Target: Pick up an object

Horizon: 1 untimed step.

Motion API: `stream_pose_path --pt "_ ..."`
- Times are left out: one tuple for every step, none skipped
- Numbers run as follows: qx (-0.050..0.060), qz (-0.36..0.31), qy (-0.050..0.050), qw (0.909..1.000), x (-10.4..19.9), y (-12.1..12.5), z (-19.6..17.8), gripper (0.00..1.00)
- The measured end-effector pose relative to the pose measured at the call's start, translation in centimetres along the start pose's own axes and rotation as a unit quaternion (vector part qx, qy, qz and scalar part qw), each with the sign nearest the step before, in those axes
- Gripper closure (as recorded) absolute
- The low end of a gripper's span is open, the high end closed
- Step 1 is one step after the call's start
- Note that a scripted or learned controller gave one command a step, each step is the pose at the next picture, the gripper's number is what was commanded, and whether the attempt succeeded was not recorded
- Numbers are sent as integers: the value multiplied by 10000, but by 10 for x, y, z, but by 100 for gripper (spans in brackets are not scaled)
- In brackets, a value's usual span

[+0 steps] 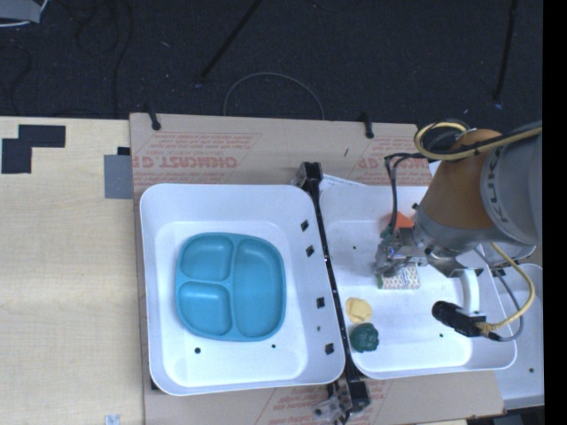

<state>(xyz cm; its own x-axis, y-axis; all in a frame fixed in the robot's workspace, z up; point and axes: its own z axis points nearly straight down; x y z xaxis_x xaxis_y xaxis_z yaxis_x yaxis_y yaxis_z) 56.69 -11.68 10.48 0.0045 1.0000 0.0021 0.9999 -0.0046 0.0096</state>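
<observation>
Camera view shows you the gripper (391,259) directly above the checkered block (400,277) in the right bin (461,348); its grip I cannot tell.

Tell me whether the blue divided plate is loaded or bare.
Bare. The blue divided plate lies flat in the left bin, and all three of its compartments show plain blue with nothing resting in them.

Blue tray (232,287) in left bin (164,211); arm (474,193) over right bin (425,354); yellow piece (358,309) beside green piece (363,336).
</observation>
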Motion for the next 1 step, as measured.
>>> stream_pose_path --pt "39 -13 -12 10000 -5 -3 -62 100"
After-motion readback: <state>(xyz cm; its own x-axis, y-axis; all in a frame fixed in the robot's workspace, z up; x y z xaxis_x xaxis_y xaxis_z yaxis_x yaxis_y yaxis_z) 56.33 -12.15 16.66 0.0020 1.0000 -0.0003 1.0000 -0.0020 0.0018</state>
